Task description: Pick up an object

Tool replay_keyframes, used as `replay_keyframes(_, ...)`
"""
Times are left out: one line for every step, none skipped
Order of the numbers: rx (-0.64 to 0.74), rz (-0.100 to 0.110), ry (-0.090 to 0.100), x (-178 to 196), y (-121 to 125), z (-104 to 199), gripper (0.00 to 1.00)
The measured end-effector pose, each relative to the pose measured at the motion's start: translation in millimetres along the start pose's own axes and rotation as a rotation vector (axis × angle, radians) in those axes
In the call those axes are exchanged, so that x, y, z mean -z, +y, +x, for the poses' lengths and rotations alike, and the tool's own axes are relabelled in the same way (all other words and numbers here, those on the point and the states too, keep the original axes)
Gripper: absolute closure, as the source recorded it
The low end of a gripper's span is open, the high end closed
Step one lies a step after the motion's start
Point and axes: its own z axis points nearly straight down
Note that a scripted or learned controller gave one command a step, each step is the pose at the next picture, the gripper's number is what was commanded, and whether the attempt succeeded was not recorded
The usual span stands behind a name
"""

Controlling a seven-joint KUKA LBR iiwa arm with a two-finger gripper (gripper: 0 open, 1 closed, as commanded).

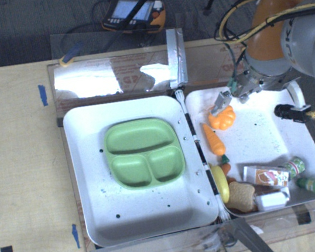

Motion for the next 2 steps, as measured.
replay_keyframes(0.206, 0.006, 0.002, -34.7, -20.6, -2.0, 0.00)
replay_keyframes(0.207, 0.004, 0.001, -25.8, -18.9, -2.4, 1.00)
